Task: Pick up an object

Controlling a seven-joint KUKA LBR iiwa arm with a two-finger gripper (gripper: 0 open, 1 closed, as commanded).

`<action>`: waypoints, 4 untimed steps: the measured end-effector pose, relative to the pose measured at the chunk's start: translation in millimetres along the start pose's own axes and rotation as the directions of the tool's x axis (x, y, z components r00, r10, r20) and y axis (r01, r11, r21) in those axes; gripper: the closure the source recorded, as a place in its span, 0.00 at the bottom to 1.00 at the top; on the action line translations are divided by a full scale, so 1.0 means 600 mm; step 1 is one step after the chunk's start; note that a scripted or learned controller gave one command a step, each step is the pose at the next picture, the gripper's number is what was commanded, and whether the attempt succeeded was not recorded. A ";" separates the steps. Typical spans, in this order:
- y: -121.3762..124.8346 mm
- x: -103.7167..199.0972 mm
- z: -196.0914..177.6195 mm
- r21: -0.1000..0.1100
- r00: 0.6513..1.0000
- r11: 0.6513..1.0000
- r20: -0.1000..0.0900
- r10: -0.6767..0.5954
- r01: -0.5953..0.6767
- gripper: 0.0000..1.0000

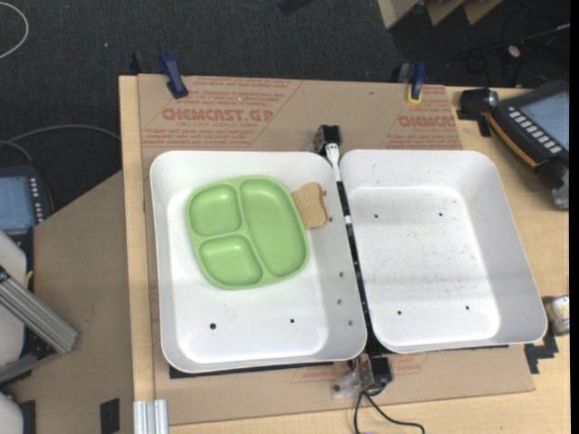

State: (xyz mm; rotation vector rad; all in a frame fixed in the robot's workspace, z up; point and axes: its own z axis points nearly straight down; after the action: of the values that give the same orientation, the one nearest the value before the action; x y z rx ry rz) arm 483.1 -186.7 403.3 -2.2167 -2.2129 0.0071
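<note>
A light green divided plate [247,231] with three compartments lies in the upper middle of the left white bin [181,333]. A small tan, flat piece like a slice of toast [311,206] rests against the plate's right rim, close to the bin's right wall. The right white bin [434,251] sits beside it.
Both bins rest on a brown cardboard-covered board [217,111], held by a blue clamp [172,75] and a yellow-blue clamp [416,81] at the back. A black device with a screen [534,125] lies at the far right. Cables [371,387] run out at the front.
</note>
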 end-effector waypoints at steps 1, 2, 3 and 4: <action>-0.008 0.036 -0.235 -0.029 1.000 1.000 0.009 -0.005 0.005 1.00; -0.008 0.070 -0.028 0.002 1.000 1.000 0.000 -0.002 0.002 1.00; -0.006 0.125 0.046 -0.004 1.000 1.000 0.001 -0.005 0.005 1.00; 0.061 0.055 -0.079 -0.022 1.000 1.000 0.009 0.001 -0.001 1.00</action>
State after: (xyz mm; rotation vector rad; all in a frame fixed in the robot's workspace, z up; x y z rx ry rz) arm 520.2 -154.2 450.2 -2.2327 -2.2274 -0.0071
